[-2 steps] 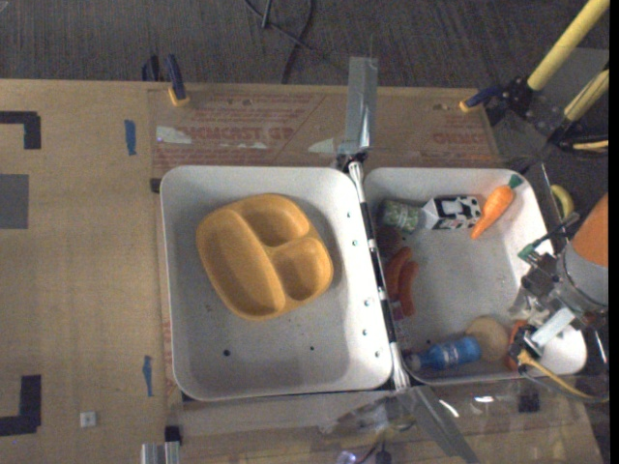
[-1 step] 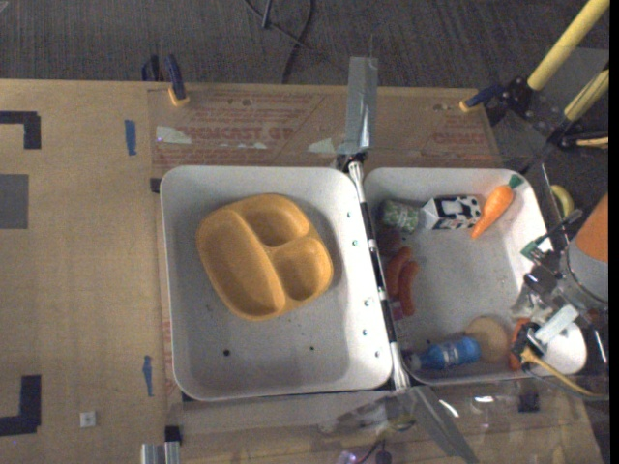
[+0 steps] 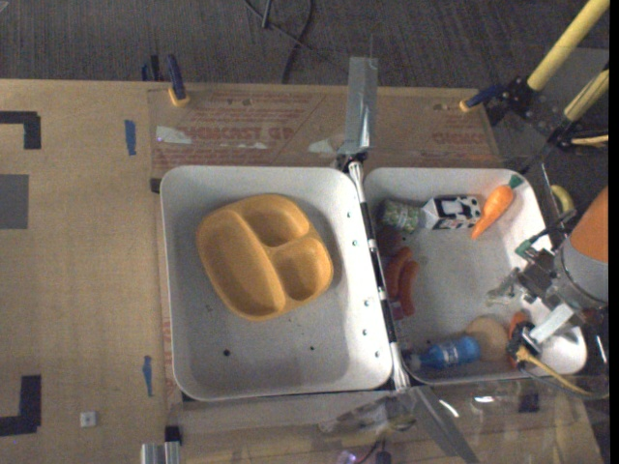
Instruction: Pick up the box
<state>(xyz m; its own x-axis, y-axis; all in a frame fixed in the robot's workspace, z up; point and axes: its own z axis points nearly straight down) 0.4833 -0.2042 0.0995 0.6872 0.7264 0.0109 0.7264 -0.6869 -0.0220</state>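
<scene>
The box is a small carton, white with black patches and a green end, lying on its side near the back wall of the right bin. My gripper hangs low over the bin's right side, well to the right of the box and nearer the front, apart from it. The grey arm with its orange band comes in from the right edge.
An orange carrot lies just right of the box. Red sausages lie by the left wall, and a blue bottle, a tan ball and a white round object sit along the front. The left bin holds an orange divided plate.
</scene>
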